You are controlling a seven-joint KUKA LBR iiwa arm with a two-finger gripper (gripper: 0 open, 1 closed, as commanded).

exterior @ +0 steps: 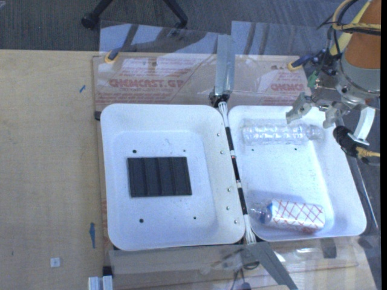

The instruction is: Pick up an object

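My gripper (314,115) hangs over the far right corner of the right bin (338,180), its two fingers spread apart with nothing between them. Just below and left of it a clear plastic bottle (279,133) lies on its side along the bin's far wall. A second bottle with a red-and-white checked label (290,215) lies near the bin's front edge. In the left bin (121,132) a dark ribbed rectangular pad (159,176) lies flat near the middle.
A metal divider bar (224,71) runs between the bins at the back. Clear plastic sheets with red lettering (151,80) stand behind both bins. The arm's orange band and cables (360,41) rise at the right. Wooden benchtop (42,162) extends to the left.
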